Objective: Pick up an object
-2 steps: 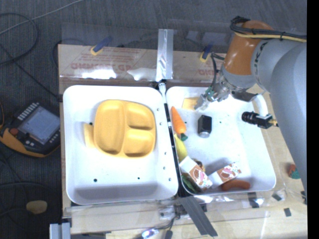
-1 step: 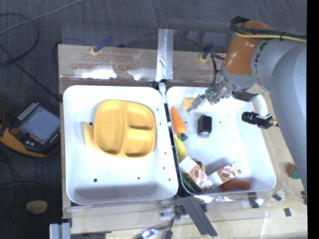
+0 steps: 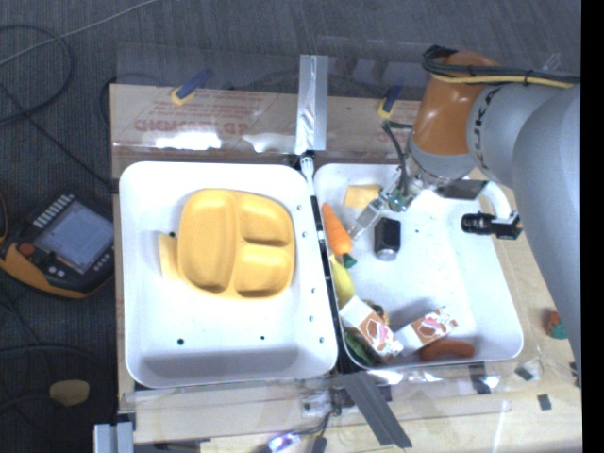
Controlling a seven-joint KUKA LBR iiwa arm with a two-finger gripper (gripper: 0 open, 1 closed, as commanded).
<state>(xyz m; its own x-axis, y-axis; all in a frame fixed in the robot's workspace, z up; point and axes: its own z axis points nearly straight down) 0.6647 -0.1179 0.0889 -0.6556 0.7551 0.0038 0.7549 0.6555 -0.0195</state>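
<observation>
Near edge, right bin (image 3: 491, 295): sausage (image 3: 445, 350), two small cartons (image 3: 427, 327), greens, all crowded along the wall. Left wall: carrot (image 3: 333, 230) and banana (image 3: 342, 278). Middle floor bare, open room to the right. Far part: cheese wedge (image 3: 360, 197), dark can (image 3: 387, 238) just beside the gripper (image 3: 382, 208); jaw state cannot be told. Left bin (image 3: 142, 347): yellow divided tray (image 3: 234, 242) lying over a pale piece. Wooden bench on dark carpet; handheld controller far left.
</observation>
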